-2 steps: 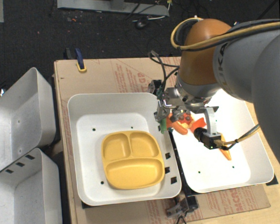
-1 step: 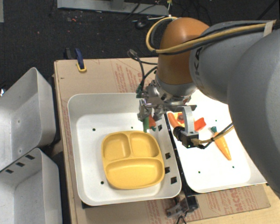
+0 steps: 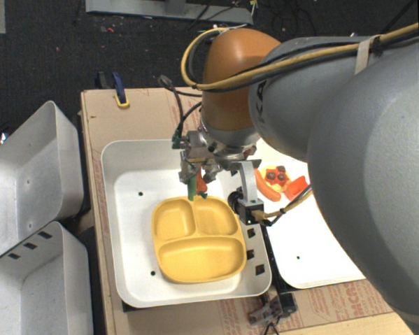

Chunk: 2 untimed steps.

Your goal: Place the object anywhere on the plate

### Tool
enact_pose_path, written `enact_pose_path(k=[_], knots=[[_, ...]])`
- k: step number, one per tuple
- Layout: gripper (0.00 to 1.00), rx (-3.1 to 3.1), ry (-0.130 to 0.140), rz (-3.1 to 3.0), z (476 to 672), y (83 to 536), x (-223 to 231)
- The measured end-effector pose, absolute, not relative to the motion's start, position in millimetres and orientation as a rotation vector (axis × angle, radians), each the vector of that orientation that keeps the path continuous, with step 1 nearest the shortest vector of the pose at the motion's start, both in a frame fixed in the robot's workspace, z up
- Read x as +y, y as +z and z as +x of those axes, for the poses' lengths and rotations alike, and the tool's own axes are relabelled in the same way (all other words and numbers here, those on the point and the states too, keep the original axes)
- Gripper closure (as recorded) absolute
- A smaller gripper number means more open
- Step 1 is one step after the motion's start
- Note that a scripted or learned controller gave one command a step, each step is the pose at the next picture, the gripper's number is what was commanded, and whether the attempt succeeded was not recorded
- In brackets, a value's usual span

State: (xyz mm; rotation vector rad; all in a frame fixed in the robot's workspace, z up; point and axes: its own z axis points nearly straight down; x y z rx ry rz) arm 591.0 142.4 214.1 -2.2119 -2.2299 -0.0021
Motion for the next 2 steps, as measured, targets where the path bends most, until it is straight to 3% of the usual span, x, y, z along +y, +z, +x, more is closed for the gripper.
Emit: enact_pose_path(k=[1,2], knots=[[1.00,-2.230,-0.003,-2.212,583.9,229.0,193.2],[0.00,-2.225,0.001,-2.218,584.3,228.3,189.7]])
